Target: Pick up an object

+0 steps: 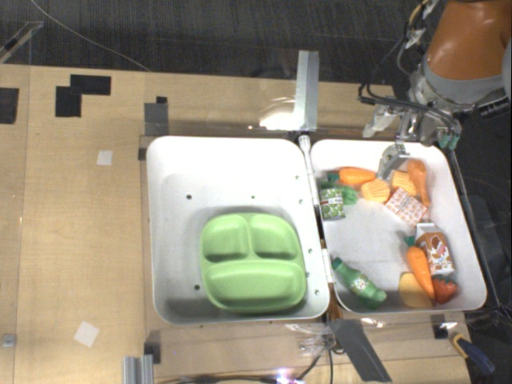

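Gripper (394, 157) hovers over right bin (472, 290), far end, just above orange toy food (376, 189). Claw state: can't tell. Green tray (252, 261) sits in left bin (172, 174).

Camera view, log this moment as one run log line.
arm: over right bin's far edge | tool: above orange toys | held: nothing seen | left bin: green tray

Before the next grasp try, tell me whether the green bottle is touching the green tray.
Apart. The camera view shows the green bottle in the right bin and the green tray in the left bin, the bin walls between them.
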Robot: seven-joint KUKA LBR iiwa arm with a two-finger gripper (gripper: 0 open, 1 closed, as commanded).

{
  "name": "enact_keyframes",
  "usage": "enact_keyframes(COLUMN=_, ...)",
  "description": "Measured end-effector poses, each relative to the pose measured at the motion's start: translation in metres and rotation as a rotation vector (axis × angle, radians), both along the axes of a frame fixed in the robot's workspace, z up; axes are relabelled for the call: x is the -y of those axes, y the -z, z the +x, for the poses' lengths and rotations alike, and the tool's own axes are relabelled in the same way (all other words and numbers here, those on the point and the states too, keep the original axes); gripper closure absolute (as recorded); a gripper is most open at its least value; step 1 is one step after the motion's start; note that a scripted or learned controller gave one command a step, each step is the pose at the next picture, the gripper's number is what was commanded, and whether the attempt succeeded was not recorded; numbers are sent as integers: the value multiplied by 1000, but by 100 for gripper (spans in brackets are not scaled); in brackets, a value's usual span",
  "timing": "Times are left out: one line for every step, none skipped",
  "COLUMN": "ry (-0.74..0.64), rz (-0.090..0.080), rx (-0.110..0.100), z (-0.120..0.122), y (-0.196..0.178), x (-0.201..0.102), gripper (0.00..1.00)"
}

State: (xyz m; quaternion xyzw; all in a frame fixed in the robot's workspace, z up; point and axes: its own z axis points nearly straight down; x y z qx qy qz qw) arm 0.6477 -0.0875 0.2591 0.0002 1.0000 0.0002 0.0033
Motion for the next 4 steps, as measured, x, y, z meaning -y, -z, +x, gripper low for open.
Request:
enact_keyframes(ry=-127, rz=2, rx=-12, z=-23, y=157, x=10, gripper=0)
enact_keyframes(ry=-83, rz=-2, rx=10, z=-65, y=170, x=37, gripper=0)
enact_keyframes(ry=118, rz=-1, rx=-15, z=-8, y=170, x=29, gripper=0)
enact_keyframes(ry=38, rz=-2, rx=8, z=-74, y=169, x=53, gripper=0)
